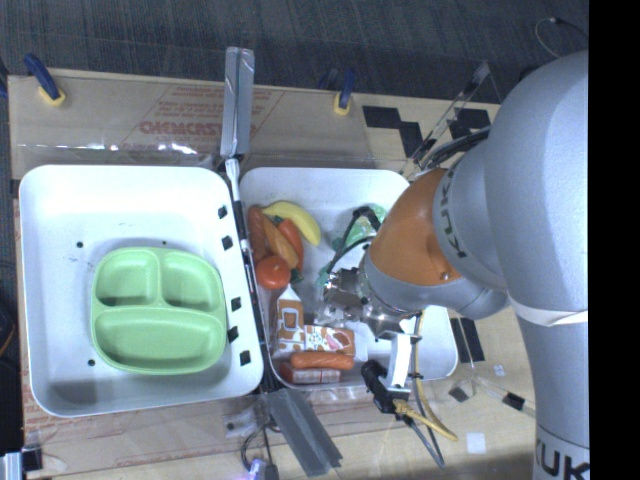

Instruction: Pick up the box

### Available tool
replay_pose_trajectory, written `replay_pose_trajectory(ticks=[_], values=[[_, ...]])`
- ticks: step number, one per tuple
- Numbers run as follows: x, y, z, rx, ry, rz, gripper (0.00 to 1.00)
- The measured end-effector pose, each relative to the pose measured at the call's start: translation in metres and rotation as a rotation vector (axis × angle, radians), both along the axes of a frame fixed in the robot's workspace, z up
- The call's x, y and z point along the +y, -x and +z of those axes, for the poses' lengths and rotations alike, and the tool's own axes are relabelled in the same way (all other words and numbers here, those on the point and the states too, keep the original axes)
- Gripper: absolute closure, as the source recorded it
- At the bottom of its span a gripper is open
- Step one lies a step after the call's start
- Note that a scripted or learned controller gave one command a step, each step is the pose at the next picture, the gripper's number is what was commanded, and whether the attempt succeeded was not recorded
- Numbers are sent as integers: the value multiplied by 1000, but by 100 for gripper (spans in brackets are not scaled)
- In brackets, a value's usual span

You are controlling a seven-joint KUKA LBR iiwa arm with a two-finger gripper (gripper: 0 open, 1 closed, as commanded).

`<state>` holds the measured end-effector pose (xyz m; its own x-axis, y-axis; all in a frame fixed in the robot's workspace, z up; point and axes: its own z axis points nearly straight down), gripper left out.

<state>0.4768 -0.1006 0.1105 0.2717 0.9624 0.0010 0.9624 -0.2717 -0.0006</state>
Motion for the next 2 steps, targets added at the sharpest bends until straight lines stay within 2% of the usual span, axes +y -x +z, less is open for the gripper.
replay_pose_trajectory(ticks=[1, 2], values=[[2, 1, -20, 1, 2, -368, 100], [56, -2, -15, -19, 27, -250, 100]])
